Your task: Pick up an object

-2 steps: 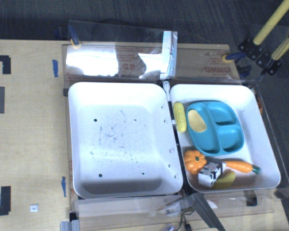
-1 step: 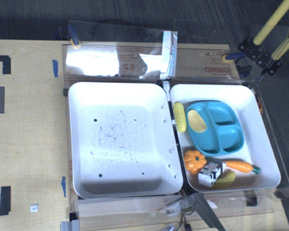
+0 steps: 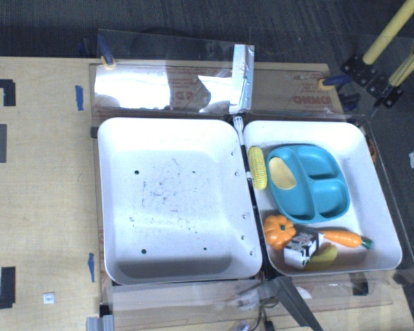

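left bin (image 3: 172, 254): white, shallow, bare floor with faint scuffs and a few dark dots
right bin (image 3: 372, 185): white, just beside the left bin, holds all the objects
blue plate (image 3: 321, 185): sectioned plastic tray, centre of right bin, tilted a little
yellow piece (image 3: 283, 174): oval, lies in the plate's left compartment
corn cob (image 3: 257, 167): yellow toy, upright along the right bin's left wall, just beside the plate
pumpkin (image 3: 279, 231): small orange toy, near-left corner of right bin, below the plate
carrot (image 3: 341, 238): orange toy with green tip, lies flat along the near side, right of the pumpkin
small box (image 3: 300, 248): white and dark, between pumpkin and carrot, touching both
yellow-green piece (image 3: 324, 255): partly tucked under the carrot, by the box; kind unclear
desk (image 3: 41, 185): light wood, black corner marks and blue tape bits at left
clear panel (image 3: 169, 81): shiny sheet behind the left bin
yellow poles (image 3: 393, 23): top right, with black clamps
jaws: cannot tell
task object: all candidates sit in the right bin, none lifted
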Controlling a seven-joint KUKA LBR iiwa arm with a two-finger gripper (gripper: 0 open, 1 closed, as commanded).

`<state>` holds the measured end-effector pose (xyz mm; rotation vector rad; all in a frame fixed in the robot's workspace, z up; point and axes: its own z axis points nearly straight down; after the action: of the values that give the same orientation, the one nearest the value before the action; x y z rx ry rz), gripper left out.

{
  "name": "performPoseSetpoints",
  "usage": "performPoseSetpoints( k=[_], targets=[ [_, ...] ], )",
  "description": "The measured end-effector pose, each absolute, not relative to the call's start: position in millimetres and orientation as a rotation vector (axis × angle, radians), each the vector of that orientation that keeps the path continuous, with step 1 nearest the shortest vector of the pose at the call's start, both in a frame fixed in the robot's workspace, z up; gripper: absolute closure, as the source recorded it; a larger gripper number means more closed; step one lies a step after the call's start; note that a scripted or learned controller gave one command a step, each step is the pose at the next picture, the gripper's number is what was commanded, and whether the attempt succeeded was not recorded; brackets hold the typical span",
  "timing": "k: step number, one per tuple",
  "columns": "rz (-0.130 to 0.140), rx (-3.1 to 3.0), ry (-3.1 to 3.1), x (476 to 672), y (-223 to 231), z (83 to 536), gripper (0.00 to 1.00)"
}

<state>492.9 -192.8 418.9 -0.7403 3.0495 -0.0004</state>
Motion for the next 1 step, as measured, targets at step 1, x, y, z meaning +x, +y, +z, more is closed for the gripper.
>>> performPoseSetpoints(
  k=[1],
  targets=[
    [0.002,-0.96,2.989,515.4,-186.5,334.6,1.0]
  ],
)
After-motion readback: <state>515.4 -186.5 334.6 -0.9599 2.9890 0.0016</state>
